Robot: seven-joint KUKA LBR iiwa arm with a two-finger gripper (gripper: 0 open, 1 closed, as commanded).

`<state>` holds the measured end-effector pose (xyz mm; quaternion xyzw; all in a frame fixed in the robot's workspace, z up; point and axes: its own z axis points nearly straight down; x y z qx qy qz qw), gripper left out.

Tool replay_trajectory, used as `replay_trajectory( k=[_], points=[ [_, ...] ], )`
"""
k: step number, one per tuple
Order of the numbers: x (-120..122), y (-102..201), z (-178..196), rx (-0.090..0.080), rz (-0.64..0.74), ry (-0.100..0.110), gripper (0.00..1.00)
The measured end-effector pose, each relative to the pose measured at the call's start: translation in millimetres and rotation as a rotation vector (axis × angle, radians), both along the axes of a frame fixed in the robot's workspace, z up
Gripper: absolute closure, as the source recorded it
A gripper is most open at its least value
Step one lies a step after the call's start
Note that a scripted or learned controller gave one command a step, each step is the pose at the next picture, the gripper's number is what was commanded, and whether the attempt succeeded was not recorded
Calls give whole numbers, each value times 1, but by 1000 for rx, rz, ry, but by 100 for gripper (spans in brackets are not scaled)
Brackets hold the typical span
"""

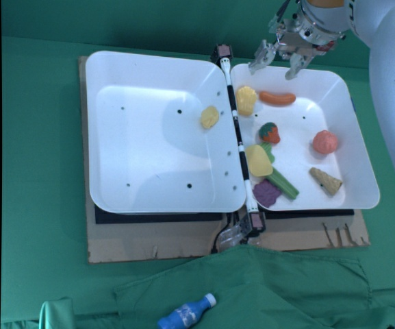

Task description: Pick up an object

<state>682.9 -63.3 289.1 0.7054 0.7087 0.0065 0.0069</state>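
Gripper, fingers spread with nothing between them, hangs over the far edge of the right bin, just above the orange sausage; a yellow piece lies in the left bin.

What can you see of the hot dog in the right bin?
The hot dog is a small orange-red toy sausage, smooth and plastic-looking, with rounded ends. It lies flat near the back of the right bin, its length running roughly left to right. It sits apart from the yellow toy to its left and touches nothing but the bin floor. The gripper hangs above it, fingers spread, holding nothing.
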Motion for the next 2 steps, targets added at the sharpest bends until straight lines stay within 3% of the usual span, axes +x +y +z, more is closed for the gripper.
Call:
replay_trajectory(
  k=[1, 2],
  points=[
    [-21, -62, -81, -2, -13, 22, 0],
    [-57, -49, -103, -6, -10, -2, 0]
  ],
)
